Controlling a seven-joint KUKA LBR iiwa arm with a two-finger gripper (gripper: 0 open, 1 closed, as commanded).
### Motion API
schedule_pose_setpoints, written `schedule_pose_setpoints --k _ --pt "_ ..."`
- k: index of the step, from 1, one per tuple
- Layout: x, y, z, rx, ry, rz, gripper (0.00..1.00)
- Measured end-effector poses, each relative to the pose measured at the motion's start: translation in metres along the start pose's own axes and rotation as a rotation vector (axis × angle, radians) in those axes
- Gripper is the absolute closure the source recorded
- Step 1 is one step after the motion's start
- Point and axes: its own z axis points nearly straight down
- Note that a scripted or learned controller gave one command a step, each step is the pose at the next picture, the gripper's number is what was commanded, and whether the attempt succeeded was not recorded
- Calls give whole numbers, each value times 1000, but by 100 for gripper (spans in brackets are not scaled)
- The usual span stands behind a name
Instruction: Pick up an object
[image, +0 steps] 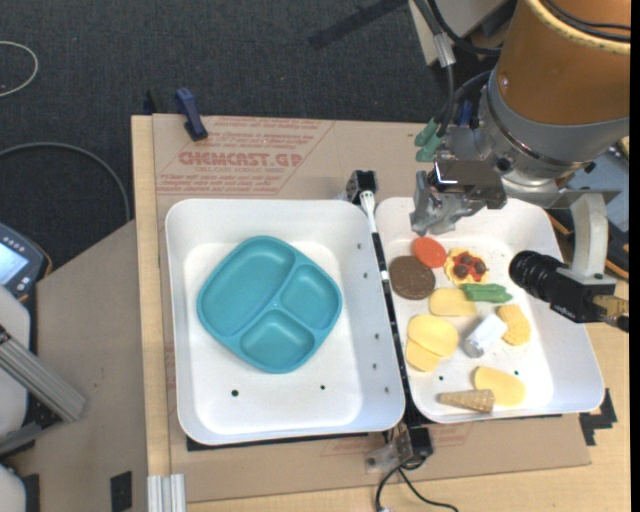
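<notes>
Poised over the far end of the right bin (570, 385), above the red tomato slice (430, 250) and brown cookie (411, 277), likely to descend on one piece of the clustered toy food. Cannot tell whether hand (432, 218) released or clenched; nothing visibly grasped. Teal divided plate (268, 303) alone in left bin (190, 400).

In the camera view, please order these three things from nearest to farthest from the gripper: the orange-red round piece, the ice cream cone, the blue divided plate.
From the gripper:
1. orange-red round piece, just below it in the right bin.
2. ice cream cone, at that bin's near edge.
3. blue divided plate, in the left bin.
</notes>
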Motion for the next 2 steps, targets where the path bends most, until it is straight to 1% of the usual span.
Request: schedule_pose_setpoints --k 1,2 --pt "65 0 -87 6 1 -9 100" --pt "141 33 -19 26 -6 -8 100"
